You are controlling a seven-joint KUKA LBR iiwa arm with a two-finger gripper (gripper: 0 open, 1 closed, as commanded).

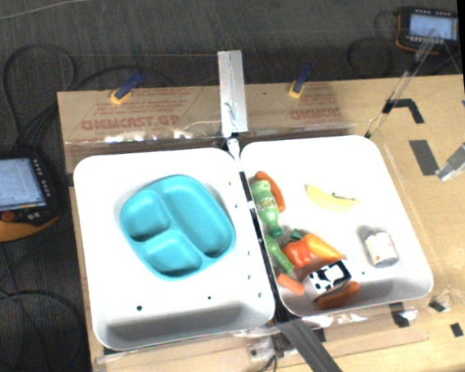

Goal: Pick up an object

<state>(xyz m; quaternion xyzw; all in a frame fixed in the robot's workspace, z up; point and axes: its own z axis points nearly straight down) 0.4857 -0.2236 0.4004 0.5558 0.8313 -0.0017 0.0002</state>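
**Crowded toys along the divider, easier picks lying apart**

Objects for picking all lie in the right shallow white plastic bin (pixel 398 206). Against its left wall a cluster is packed tight: a green plastic bottle-shaped toy (pixel 266 206) touching an orange carrot-like piece (pixel 274 188), below them an orange and green toy vegetable (pixel 308 250), then a small black and white block (pixel 329 275) resting on a red-orange rounded piece (pixel 338 295). Well apart from the pile, a pale yellow banana-shaped toy (pixel 329 197) lies flat near the bin's middle, and a small white cylinder with a reddish end (pixel 379 248) lies on its side near the right wall.

My gripper is out of frame, so I cannot tell whether it is open or closed, and I judge that nothing is picked yet.

Risks, as I judge them: reaching into the cluster could catch two toys or jam a finger against the wall; the cylinder may roll away; the banana sits low and may slip.

The left white bin (pixel 105 308) holds a turquoise divided plastic tray (pixel 177 225). Both bins rest on a tan wooden bench (pixel 449 226) with a taped cardboard sheet (pixel 152 115) behind. Around it lie dark carpet (pixel 10 80), loose cables, and a handheld control pendant (pixel 11 193) at left.
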